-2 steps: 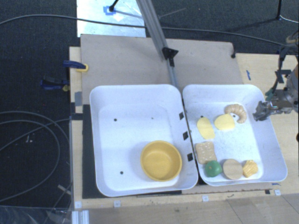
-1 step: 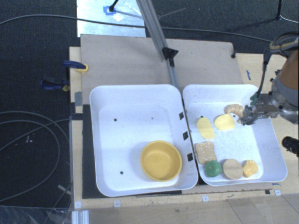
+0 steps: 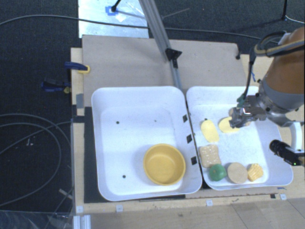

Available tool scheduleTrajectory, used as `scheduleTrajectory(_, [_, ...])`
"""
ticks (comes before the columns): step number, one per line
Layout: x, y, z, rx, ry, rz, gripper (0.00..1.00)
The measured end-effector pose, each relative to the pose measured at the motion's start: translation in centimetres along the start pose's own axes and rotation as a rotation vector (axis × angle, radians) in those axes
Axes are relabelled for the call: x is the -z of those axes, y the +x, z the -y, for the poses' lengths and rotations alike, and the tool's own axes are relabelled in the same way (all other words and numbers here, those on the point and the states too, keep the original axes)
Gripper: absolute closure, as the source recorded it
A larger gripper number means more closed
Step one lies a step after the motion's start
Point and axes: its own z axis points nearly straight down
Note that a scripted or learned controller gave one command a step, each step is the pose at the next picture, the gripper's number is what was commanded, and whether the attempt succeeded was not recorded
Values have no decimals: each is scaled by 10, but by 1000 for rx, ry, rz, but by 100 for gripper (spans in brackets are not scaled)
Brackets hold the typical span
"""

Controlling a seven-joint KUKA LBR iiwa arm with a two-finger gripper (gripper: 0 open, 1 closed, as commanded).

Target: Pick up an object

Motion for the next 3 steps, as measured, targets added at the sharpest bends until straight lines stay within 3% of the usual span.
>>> scheduleTrajectory(2, [-22,103,9,0,2,-1,100])
scheduleTrajectory(3, [-34,157,27,0,2,-1,100])
